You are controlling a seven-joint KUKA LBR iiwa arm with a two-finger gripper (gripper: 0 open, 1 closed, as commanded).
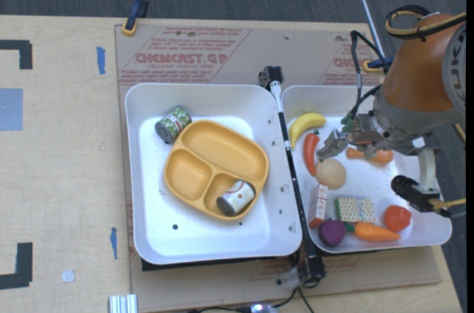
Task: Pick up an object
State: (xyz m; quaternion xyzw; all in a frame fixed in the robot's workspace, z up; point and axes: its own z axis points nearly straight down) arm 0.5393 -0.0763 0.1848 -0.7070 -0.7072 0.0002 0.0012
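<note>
A divided tray (215,165) lies in the left bin (141,156), can (172,124) beside it.

Glossy white plastic bins (141,156); matt yellow plastic tray (211,149); pale wooden bench (59,178).

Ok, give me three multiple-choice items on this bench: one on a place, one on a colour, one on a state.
1. Where does the small white can lie?
A. In a compartment of the yellow divided tray
B. In the right bin beside the banana
C. On the cardboard outside the bins

2. What colour is the banana in the right bin?
A. Green
B. Yellow
C. Purple

3. How does the green can in the left bin rest?
A. Standing inside the tray
B. Stacked on the white can
C. On its side on the bin floor, beside the tray

Answers: 1 A, it sits in the tray's lower compartment. 2 B, its peel is plainly yellow. 3 C, it lies tipped at the tray's upper left edge.
</note>
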